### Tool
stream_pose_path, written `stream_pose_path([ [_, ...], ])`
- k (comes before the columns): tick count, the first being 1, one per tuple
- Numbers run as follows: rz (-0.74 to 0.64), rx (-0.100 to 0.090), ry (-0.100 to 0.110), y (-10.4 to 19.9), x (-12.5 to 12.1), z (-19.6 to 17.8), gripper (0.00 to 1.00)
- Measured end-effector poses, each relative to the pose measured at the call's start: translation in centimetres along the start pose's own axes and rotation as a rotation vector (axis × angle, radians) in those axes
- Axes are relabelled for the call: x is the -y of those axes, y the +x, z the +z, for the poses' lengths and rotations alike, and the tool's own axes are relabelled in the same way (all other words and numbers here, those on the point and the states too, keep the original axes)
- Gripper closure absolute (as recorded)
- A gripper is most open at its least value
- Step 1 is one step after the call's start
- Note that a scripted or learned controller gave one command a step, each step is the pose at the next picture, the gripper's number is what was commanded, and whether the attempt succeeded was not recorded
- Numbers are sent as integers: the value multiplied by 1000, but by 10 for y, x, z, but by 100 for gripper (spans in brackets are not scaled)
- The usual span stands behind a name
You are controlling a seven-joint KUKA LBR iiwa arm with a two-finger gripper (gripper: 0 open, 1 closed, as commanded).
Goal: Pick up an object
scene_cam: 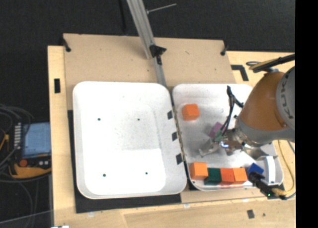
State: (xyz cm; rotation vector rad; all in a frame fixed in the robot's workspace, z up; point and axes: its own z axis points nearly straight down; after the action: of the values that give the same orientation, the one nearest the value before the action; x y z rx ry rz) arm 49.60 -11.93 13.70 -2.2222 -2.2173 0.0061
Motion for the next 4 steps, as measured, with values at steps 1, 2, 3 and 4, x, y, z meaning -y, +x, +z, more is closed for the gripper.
stream_pose_path([
  [1,0,1,-7,-2,-1,40,0],
  [2,10,0,-11,-2,-2,28,100],
  [3,-6,0,-12,2,1,-33,100],
  [4,-7,1,-14,3,-6,-96,100],
])
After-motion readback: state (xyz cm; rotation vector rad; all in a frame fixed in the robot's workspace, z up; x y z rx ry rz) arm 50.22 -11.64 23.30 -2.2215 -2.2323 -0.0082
